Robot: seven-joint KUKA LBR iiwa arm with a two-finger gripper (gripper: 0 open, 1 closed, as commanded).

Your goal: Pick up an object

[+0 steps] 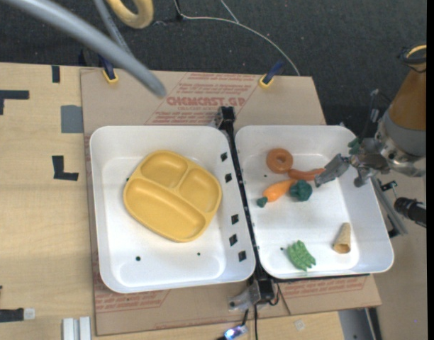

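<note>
The right bin [366, 214] holds several small toys. A brown ring with a thin tail [280, 160] lies near its far side. An orange carrot [276, 191] rests just below it, touching a dark teal lump [300, 190]. A green leafy piece [300, 255] and a tan cone [342, 238] lie near the front. My gripper [345, 173] hovers over the bin's right part, to the right of the teal lump. It is open, with its two grey fingers [330, 171] spread and nothing between them.
The left bin [107, 211] holds a yellow divided plate [173, 194]. A black divider with clips [235, 190] runs between the bins. A grey hose [82, 27] crosses the upper left. The arm's orange band [408, 101] stands at the right edge.
</note>
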